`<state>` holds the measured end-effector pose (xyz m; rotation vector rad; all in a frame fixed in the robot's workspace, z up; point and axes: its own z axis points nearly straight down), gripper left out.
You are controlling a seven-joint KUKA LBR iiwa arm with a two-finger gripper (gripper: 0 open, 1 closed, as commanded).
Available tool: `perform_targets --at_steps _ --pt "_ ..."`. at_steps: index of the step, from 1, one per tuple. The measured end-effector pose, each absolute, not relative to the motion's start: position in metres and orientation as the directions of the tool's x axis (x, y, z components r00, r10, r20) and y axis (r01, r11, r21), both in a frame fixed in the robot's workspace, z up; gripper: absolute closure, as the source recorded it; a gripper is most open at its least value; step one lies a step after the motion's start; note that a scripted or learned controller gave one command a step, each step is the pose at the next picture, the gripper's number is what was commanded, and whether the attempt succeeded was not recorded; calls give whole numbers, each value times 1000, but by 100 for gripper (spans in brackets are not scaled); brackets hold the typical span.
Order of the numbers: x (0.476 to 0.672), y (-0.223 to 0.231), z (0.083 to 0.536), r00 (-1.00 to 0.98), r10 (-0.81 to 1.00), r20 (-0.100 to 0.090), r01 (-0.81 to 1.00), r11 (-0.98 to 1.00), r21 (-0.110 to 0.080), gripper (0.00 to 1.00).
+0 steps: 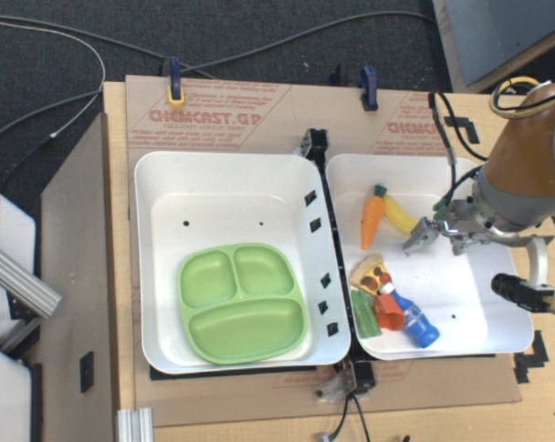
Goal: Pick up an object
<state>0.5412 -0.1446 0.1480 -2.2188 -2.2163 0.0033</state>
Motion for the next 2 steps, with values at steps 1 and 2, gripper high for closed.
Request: perform_targets --at_steps 1,2 --pt "538 -138 103 0 1000 3 1000 0 -6 0" --pt "538 -137 84 1 1000 1 1000 -1 -3 0"
